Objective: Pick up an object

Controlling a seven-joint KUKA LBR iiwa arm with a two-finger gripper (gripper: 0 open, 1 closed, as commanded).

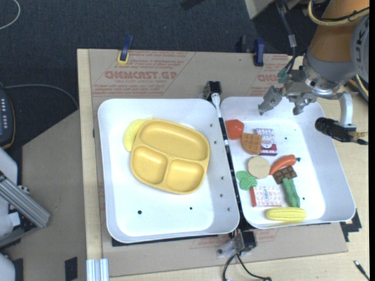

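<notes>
The gripper [286,102] is being held open and empty over the far edge of the right bin [328,168] — apart from the toy food, which is lying nearer, the waffle [251,143] and corn [285,214] among it.

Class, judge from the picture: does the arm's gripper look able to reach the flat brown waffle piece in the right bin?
Probably yes. The gripper hangs open above the right white bin's far edge, and the flat brown waffle piece lies uncovered, though a red piece and a small packet crowd its sides.
</notes>
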